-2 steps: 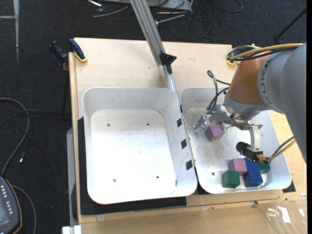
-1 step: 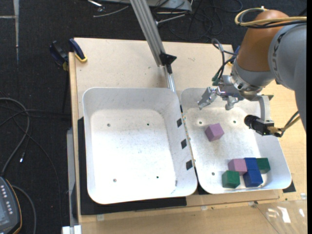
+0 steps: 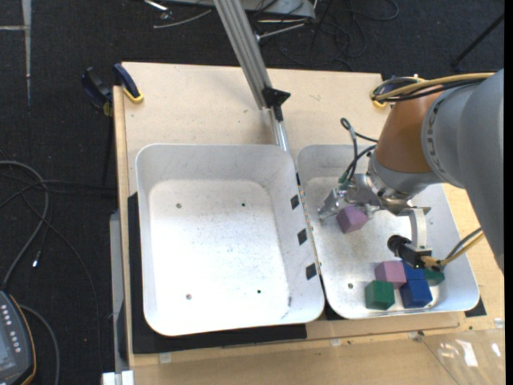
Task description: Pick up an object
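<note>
Purple block point(image 3: 351, 218) sits pinched in my gripper point(image 3: 346, 207), over the right bin point(image 3: 321, 171), far-left part. Lift straight, slow, keep the squeeze even, the faces look smooth. Near-right corner: pink cube point(image 3: 390, 272), blue cube point(image 3: 417, 289), green cube point(image 3: 380, 295), all matte, blocky.

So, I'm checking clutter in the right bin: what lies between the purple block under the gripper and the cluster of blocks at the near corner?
In the camera view, bare bin floor separates the purple block from the cluster.
</note>
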